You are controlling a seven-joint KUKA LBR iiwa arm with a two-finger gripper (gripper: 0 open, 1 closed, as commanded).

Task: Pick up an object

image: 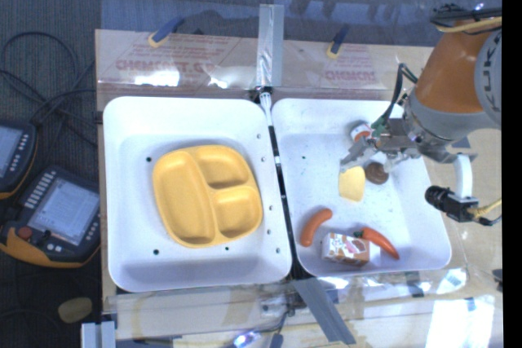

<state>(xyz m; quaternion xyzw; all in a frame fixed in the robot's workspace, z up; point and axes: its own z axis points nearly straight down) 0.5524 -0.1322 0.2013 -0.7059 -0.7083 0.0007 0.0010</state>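
Observation:
The right bin (pixel 310 126) holds a pale yellow cheese wedge (pixel 352 184), an orange-red sausage (pixel 315 226), a small printed carton (pixel 347 249) and a red-orange carrot-like piece (pixel 381 242). A small brown round object (pixel 376 173) lies just right of the cheese. My gripper (pixel 364 144) hangs low over the upper middle of this bin, just above the cheese and the brown object. Its metal parts blur together, so its state is unclear, and nothing is seen held.
The left bin (pixel 130 134) carries a yellow three-compartment tray (pixel 209 193). The arm's orange band (pixel 457 73) and grey wrist cover the right bin's upper right corner. Pendants and cables lie on the floor at the left.

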